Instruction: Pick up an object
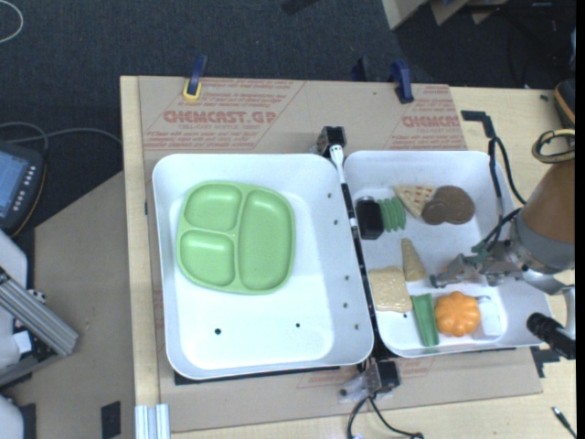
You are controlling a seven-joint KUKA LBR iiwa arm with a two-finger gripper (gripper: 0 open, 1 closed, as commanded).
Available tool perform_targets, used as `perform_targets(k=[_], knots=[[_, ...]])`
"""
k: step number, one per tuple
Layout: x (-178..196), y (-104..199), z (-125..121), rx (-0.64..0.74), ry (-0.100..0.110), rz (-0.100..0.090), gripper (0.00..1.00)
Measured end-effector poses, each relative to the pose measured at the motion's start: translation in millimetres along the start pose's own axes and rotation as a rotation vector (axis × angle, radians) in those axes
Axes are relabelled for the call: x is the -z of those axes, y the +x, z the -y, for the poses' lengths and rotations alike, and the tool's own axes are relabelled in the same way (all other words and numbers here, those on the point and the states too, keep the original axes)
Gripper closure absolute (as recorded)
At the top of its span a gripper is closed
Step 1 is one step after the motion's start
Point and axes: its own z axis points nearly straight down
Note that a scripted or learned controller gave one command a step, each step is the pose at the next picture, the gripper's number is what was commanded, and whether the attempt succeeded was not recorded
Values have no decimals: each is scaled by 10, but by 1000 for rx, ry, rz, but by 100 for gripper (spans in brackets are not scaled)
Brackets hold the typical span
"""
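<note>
Left bin [183, 337]: a green plate [238, 236] with three parts is seen lying flat in its upper half. Nothing is seen in the three parts. Two small dark dots are seen on the white floor below the plate.

Right bin [430, 161]: many small toy foods are kept here.

Top of right bin: a brown round toy [449, 206] is seen touching a tan waffle-like wedge [415, 198]. A small green ridged piece [393, 214] is placed just beside a black block [368, 219] on the bin's left wall.

Middle of right bin: a pale wedge [413, 261] is seen above a tan square cracker [390, 290].

Bottom of right bin: an orange pumpkin toy [457, 314] is seen between a green stick [424, 319] and a small white piece [492, 318].

Gripper [462, 269]: it is seen low over the right bin, just above the pumpkin toy. Whether the fingers are open or closed cannot be told. Nothing is seen held.

Arm [558, 213]: it is seen reaching in from the right, with its orange band over the bin's edge.
</note>
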Motion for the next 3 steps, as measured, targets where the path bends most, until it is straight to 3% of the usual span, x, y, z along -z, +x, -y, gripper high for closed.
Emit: perform_targets(k=[1, 2, 3], knots=[[-48, 2, -25, 1, -6, -1, 0], [43, -5, -22, 0, -9, 3, 100], [482, 5, -80, 1, -9, 5, 100]])
